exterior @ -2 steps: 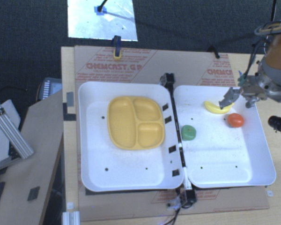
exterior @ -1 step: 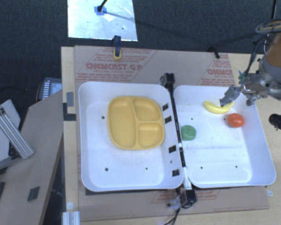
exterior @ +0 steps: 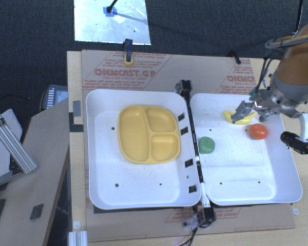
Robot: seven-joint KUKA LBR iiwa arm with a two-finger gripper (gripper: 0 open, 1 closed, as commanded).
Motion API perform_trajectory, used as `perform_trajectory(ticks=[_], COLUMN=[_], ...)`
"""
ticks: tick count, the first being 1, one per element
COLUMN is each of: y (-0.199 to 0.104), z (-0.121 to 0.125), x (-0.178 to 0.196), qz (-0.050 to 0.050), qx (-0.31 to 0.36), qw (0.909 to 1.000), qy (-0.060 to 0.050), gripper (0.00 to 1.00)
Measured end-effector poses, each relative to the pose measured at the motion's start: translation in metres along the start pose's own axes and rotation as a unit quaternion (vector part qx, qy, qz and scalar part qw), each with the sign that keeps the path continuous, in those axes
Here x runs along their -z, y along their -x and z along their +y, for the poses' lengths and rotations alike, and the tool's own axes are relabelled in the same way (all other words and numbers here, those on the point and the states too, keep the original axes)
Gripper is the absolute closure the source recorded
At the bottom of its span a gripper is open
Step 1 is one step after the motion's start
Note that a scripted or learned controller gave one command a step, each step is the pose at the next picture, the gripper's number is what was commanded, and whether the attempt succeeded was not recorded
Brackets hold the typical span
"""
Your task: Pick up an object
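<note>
Three small objects lie in the right bin [exterior: 246, 188]. A yellow banana-like piece [exterior: 237, 118] sits near the far wall, a red-orange ball [exterior: 257, 131] just to its right, and a green ball [exterior: 207, 145] by the bin's left wall. My gripper [exterior: 252, 114] hangs low over the far part of this bin, open. Its left finger [exterior: 242, 110] covers part of the yellow piece, and the right finger sits above the red-orange ball. Nothing is held between them.
The left bin [exterior: 100, 183] holds a yellow divided plate [exterior: 149, 134]. A black divider [exterior: 191, 137] with clips runs between the bins. The grey and orange arm [exterior: 297, 65] enters from the right, and a black part [exterior: 297, 142] sticks out over the right bin's edge.
</note>
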State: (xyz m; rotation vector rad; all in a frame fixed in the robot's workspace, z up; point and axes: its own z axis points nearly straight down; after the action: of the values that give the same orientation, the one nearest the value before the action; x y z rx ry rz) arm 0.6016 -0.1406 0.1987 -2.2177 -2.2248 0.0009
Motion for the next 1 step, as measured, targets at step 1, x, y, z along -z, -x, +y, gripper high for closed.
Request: perform_trajectory(ticks=[1], y=[0.0018], z=[0.0004], x=[-0.0628], qz=[0.0], qx=[-0.001], qw=[1.0], qy=[-0.002], gripper=[0.0])
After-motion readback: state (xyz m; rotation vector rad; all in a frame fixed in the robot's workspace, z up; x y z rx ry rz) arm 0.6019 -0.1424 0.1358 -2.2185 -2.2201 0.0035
